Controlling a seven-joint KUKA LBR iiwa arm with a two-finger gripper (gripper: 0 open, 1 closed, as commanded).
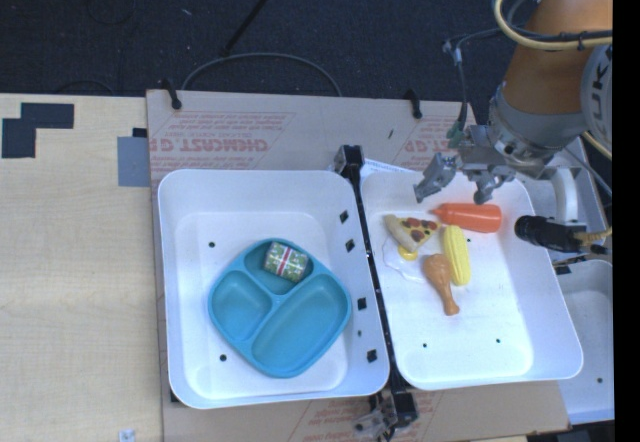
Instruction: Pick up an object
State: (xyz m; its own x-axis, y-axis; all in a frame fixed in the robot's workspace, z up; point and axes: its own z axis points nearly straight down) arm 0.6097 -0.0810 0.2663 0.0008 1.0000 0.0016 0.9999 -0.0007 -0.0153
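My gripper [461,183] hangs open over the far side of the right bin [500,350], its two fingers spread, with nothing between them. Just below it lies an orange carrot [470,217]. Beside that sit a pizza slice [412,229], a yellow corn cob [457,254] and a brown chicken drumstick [440,282]. In the left bin [190,200] a blue divided plate [280,307] carries a small green and red can [286,261] in its upper compartment.
A black divider with clips [362,270] runs between the two bins. A black cylinder [545,229] sticks out at the right bin's right rim. The near half of the right bin is bare white floor.
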